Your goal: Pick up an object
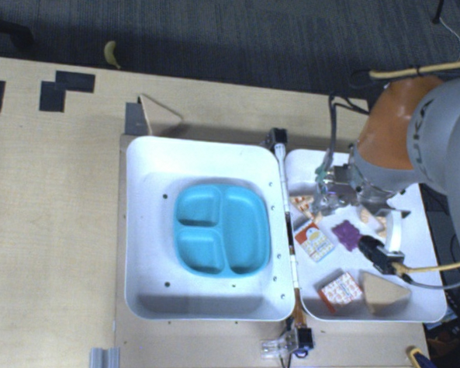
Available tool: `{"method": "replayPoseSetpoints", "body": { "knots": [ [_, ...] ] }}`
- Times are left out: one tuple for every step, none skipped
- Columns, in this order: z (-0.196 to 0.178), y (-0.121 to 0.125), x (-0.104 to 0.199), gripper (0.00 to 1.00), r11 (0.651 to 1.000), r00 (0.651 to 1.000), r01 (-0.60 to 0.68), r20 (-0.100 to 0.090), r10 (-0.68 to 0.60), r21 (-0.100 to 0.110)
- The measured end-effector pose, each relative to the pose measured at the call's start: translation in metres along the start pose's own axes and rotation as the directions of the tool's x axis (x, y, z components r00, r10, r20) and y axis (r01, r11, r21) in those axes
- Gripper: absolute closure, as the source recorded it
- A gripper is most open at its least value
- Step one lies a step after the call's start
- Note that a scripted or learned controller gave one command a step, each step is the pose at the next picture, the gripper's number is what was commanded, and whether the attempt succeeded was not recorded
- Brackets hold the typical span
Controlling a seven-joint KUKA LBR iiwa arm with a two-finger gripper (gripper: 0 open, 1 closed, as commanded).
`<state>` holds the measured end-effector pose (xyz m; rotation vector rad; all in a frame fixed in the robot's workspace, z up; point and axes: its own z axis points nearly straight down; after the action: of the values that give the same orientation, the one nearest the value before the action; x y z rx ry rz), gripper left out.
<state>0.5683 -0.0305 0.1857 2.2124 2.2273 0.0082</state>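
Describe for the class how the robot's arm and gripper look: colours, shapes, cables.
The arm is bulky, rounded and grey, with an orange band above the wrist. The gripper is a small cluster of dark and metallic parts. A yellowish cable trails beside it.

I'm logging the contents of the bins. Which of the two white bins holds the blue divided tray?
The left bin: the blue divided tray lies in its middle. The right bin holds small items instead, among them a purple piece, beneath the arm.
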Motion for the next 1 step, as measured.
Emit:
{"method": "replayPoseSetpoints", "body": {
  "knots": [
    [0.0009, -0.0009, -0.0016, 0.0, 1.0, 1.0, -0.001, 0.002, 0.0, 0.003]
  ]
}}
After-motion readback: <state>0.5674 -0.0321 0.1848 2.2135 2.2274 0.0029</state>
